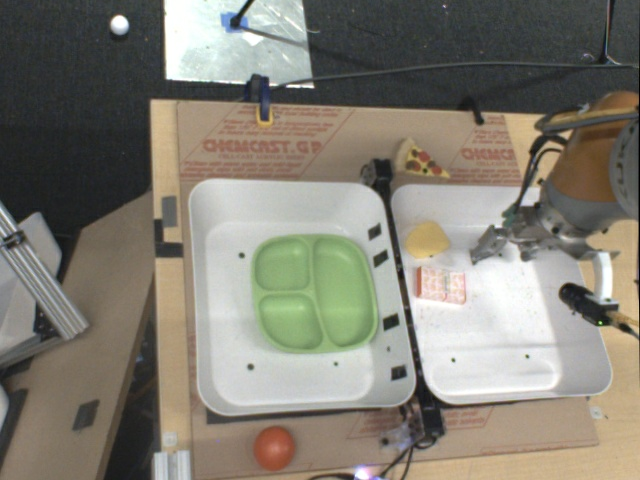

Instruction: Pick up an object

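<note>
Reaching in from the right of the camera view, the grey arm with its orange band [590,158] is seen above the right-hand shallow white bin [520,368], with the pincer [497,243] hanging low over the upper middle of that bin. Nothing is seen between the dark metal fingers; whether they are spread or drawn together cannot be told at this slant.

Two candidates for picking are found in the right bin. A pale yellow rounded lump [428,238] is lying near the bin's upper left corner, to the left of the pincer and apart from it. Just below it, a small flat red-and-white patterned packet [441,286] is lying on the bin floor, close to the yellow lump.

In the left-hand white bin [230,368] a light green plastic plate with three compartments [314,293] is set at the middle. Both bins are carried on a brown cardboard sheet printed in red [300,138], which covers the table. A toy pizza slice [421,160] is lying on the cardboard just beyond the right bin's far rim, and an orange-red ball [274,447] is resting on the cardboard in front of the left bin.
</note>
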`<state>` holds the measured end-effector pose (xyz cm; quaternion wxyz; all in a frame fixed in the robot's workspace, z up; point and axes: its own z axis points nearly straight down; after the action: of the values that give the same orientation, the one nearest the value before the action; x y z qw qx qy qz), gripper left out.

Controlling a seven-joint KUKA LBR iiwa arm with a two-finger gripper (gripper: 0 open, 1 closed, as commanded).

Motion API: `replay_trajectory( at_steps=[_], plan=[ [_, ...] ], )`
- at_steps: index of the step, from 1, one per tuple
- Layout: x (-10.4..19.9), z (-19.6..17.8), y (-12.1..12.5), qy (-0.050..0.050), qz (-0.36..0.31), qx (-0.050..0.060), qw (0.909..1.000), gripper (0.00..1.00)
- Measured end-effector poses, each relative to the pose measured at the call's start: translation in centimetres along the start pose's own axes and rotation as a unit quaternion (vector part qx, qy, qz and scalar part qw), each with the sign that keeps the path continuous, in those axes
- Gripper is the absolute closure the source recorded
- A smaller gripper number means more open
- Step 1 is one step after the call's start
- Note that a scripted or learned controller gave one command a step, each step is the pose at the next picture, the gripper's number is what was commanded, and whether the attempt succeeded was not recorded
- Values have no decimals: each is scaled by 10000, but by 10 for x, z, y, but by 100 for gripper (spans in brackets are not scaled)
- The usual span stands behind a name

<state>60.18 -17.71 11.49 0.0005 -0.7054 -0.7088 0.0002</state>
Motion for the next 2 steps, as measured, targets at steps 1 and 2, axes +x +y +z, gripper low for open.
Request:
replay_trajectory(
  at_steps=[1,2],
  plan=[
    [-1,-14,1,-8,-7,-26,10000,100],
    [-2,-58,2,-10,4,-35,10000,100]
  ],
)
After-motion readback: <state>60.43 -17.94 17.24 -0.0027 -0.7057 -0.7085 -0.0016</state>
